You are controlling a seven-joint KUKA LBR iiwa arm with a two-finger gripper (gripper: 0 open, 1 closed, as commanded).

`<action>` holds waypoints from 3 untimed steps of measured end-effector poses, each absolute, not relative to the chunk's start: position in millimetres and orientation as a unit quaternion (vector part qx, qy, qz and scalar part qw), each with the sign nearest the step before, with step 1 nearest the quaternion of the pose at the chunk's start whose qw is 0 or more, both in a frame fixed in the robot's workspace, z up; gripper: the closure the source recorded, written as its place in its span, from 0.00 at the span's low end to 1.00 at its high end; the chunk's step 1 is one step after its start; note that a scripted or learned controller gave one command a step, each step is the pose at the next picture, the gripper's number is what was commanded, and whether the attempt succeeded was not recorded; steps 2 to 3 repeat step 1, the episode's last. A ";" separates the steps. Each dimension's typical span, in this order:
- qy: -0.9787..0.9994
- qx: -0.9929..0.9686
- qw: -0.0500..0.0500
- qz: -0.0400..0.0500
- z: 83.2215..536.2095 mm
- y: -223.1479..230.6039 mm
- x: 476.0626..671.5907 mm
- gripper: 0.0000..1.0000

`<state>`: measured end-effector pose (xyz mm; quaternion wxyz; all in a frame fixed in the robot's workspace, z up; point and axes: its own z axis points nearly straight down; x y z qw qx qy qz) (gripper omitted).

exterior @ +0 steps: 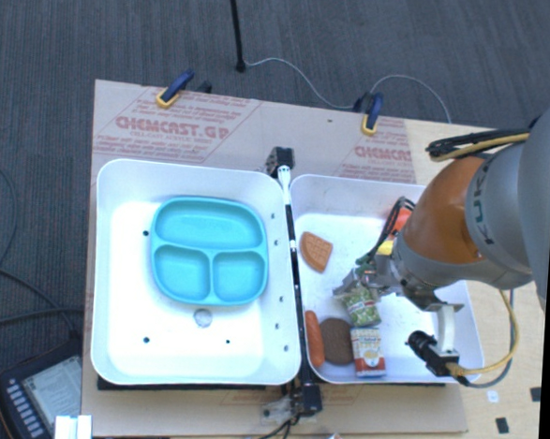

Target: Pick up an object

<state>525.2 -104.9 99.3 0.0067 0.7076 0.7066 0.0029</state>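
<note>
My gripper (358,287) hangs low in the right bin (352,199), near its middle. Directly beneath and touching its tip lies a small green packet (363,311); whether it is gripped cannot be made out. To the left rests an orange waffle-like piece (316,251). Along the bin's front edge lie a red sausage (314,339), a brown round patty (338,340) and a small red and white carton (369,352). The arm's orange band (444,216) and grey body cover the bin's right side.
The left bin (116,344) holds a blue divided plate (209,251). A black bar (291,253) runs along the seam between the two bins. Clamps (176,87) (372,113) hold the cardboard base at the back. Cables hang at the right bin's front right corner (453,365).
</note>
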 end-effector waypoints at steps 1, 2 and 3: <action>0.707 0.707 0.000 0.000 184.4 -62.8 483.8 1.00; 0.707 0.707 0.000 0.000 184.4 -62.8 483.8 1.00; 0.707 0.707 0.000 0.000 184.4 -62.8 483.8 1.00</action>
